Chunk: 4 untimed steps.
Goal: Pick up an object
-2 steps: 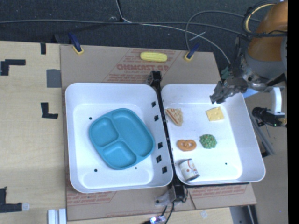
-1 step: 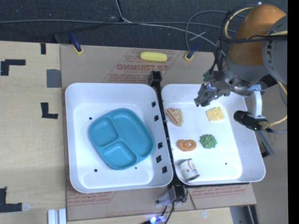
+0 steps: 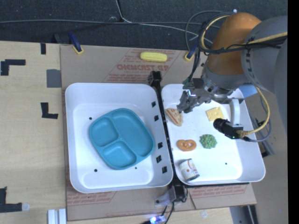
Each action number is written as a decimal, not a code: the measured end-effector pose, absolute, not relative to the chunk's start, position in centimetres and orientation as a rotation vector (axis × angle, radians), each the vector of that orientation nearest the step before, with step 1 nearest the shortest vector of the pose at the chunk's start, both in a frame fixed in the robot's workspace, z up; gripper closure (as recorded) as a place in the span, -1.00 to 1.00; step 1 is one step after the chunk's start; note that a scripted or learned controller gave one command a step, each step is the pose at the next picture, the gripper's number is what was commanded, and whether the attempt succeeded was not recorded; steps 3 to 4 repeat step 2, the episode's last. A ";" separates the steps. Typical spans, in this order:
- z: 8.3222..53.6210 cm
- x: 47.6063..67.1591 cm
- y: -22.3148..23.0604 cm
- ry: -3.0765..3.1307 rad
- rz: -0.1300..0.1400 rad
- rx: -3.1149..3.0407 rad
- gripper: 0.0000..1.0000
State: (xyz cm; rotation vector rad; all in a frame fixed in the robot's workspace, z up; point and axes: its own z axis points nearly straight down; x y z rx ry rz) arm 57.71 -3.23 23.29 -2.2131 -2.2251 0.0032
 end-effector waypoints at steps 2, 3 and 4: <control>23.2 54.8 6.7 -2.228 -0.001 -2.212 1.00; 23.2 54.8 6.7 -2.228 -0.001 -2.212 1.00; 23.2 54.8 6.7 -2.228 -0.001 -2.212 1.00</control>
